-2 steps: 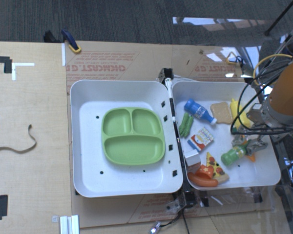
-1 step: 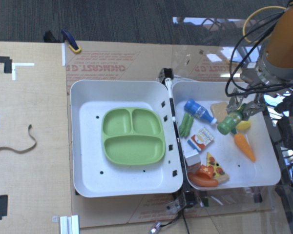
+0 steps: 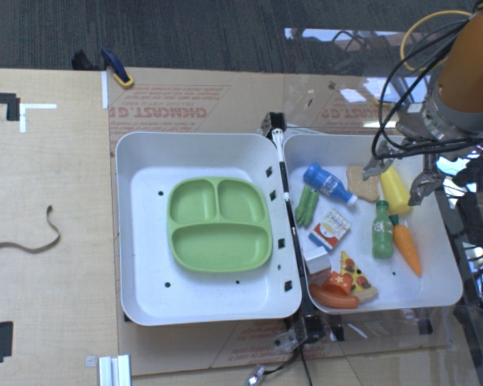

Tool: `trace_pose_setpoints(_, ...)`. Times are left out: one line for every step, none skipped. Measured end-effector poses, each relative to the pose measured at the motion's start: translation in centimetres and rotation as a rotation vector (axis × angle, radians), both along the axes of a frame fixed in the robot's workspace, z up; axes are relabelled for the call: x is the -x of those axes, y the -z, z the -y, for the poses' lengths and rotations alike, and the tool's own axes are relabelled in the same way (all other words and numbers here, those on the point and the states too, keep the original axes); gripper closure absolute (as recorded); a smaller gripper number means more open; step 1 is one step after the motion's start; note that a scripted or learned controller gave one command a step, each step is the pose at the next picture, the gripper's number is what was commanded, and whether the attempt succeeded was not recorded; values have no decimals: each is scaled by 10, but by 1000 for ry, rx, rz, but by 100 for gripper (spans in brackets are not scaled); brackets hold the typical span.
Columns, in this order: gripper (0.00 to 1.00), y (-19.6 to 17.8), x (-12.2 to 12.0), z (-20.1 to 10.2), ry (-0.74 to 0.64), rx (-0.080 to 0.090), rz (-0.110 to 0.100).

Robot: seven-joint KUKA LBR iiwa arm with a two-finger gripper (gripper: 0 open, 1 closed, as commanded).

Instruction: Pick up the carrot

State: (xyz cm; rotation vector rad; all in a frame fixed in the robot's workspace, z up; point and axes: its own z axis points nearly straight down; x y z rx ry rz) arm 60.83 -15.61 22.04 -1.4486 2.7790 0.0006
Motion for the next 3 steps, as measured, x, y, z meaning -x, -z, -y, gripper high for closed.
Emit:
trace_pose_setpoints(0,73,27,15,-545,1,-1)
trace_pose_setpoints(0,128,41,60,-178,1,-3)
trace_pose_setpoints(100,118,39,58,-177,-3,3)
